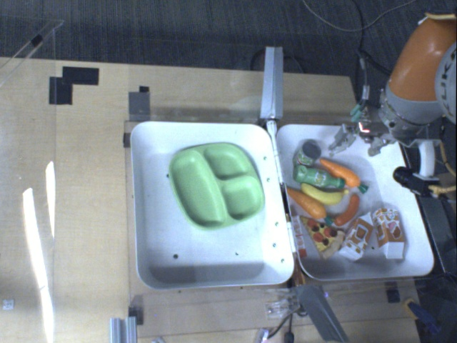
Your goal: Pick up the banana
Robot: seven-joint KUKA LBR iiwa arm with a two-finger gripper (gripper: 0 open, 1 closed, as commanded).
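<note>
gripper (359,137): fingers spread, gripping nothing, above right bin (423,259) far edge | banana (323,193): among toy food, apart from gripper

No readable text anywhere on the bench right now. The green bottle (319,178) lying in the right bin (421,263) carries a label, and the small cartons (380,233) at that bin's near corner have printed orange-and-white faces, but every mark on them is too small and blurred to make out. No letters, numbers or brand signs can be read on either of them.
</note>
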